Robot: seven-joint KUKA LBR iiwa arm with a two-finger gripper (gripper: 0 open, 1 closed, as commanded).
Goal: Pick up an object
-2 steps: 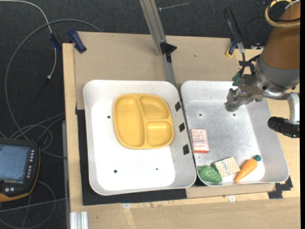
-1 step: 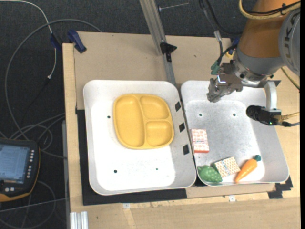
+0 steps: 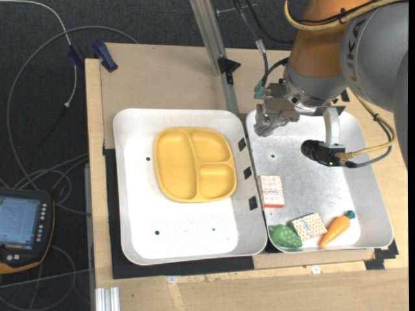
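On the tabletop two shallow white bins are sitting side by side. The left bin is holding a yellow divided plate, which is lying flat with its three compartments facing up. The right bin is holding four small things, all toward its near side. A small red and white box is lying close to the left wall, a little apart from the others. A green toy vegetable, a patterned packet and an orange toy carrot are lying in a row along the near edge; the green one and the packet are touching, and the carrot is just beside the packet. The gripper is hanging over the far left corner of the right bin, well apart from all four things. Whether it is open or closed, I cannot tell. A black part with a cable is hanging beside it.
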